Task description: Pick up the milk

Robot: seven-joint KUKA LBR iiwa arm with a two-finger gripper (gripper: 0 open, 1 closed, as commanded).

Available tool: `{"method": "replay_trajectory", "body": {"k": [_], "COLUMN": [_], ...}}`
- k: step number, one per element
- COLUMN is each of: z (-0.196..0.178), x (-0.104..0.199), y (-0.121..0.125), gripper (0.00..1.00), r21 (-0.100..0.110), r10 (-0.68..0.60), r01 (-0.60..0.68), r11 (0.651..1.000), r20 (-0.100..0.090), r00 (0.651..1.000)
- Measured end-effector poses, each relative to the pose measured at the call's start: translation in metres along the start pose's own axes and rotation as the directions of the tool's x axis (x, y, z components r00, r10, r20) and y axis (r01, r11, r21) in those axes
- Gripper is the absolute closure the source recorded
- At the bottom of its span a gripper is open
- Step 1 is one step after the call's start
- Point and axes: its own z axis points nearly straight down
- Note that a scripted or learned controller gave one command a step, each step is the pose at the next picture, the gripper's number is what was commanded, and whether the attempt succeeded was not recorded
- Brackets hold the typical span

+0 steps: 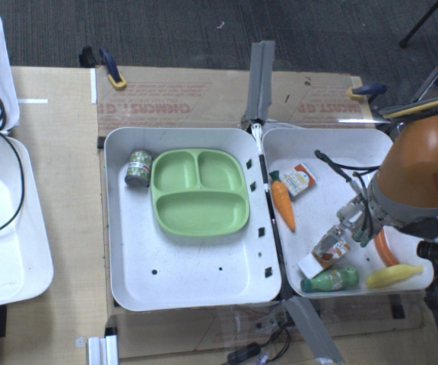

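Near the right bin's (295, 139) front edge, the milk (327, 252) is seen lying tilted with the gripper (351, 220) lowered onto its upper end, finger state indiscernible, lifting judged still undone.

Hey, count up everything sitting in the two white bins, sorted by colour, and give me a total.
Green: 3, the divided plate, the small can, the bottle
Orange: 2, the carrot, the curved orange piece by the arm
Yellow: 1, the banana
White with print: 2, the milk carton at the gripper, the small packet
Total: 8
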Motion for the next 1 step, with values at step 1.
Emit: {"method": "replay_trajectory", "body": {"k": [1], "z": [0.0124], "x": [0.0100], "y": [0.0003], "gripper": [0.00], "r21": [0.013], "r10": [0.345], "r01": [-0.345], "r11": [0.939], "r20": [-0.010], "r00": [0.939]}}
